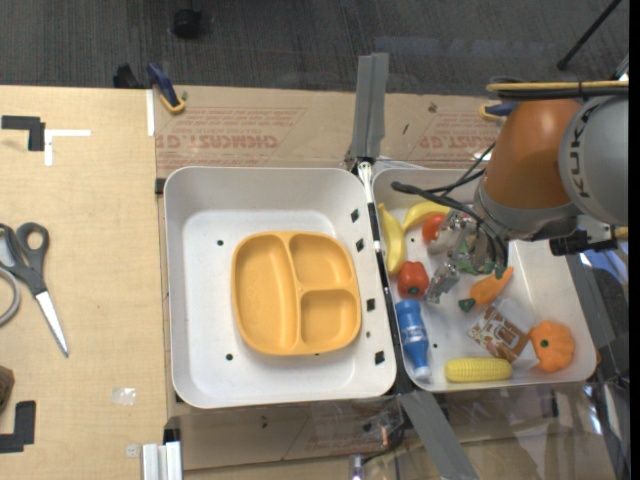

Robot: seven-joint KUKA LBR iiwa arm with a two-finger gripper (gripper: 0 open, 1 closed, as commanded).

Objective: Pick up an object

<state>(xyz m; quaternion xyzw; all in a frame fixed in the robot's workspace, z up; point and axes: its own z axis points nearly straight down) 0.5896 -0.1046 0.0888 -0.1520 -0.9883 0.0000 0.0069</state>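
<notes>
Well left of the gripper [462,258], a yellow three-compartment plastic plate [296,293] sits mid-bin in the left white bin [190,268], bare floor all round it. The gripper hangs low in the right white bin [580,298]; whether it is wide or narrow cannot be told. Just left lie a yellow toy banana [392,240], red toy pepper [413,279] and blue plastic bottle [411,334]; a small orange toy carrot [487,288] lies just right.

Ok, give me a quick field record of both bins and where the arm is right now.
left bin: holds a yellow divided plate
right bin: banana, red pepper, blue bottle, corn cob, small pumpkin, carrot, brown packet
arm: reaching in over the right bin
gripper: low among the items, beside the red pepper
jaws: state unclear
bench: scissors left of the bins
</notes>
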